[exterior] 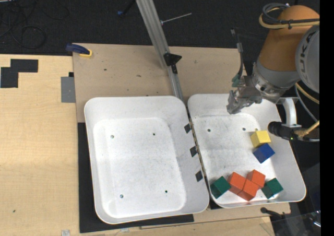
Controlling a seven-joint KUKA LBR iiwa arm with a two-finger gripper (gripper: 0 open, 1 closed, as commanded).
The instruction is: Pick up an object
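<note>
The gripper (236, 105) hangs over the far end of the right bin (222, 136); whether its tips are spread or pressed together I cannot tell, and nothing shows between them. Toward this bin's right wall lie a yellow cube (260, 137) and a blue cube (263, 152), touching. At its near end cluster 2 orange blocks (246, 183), possibly 3, flanked by 2 green cubes (221, 186).
</note>
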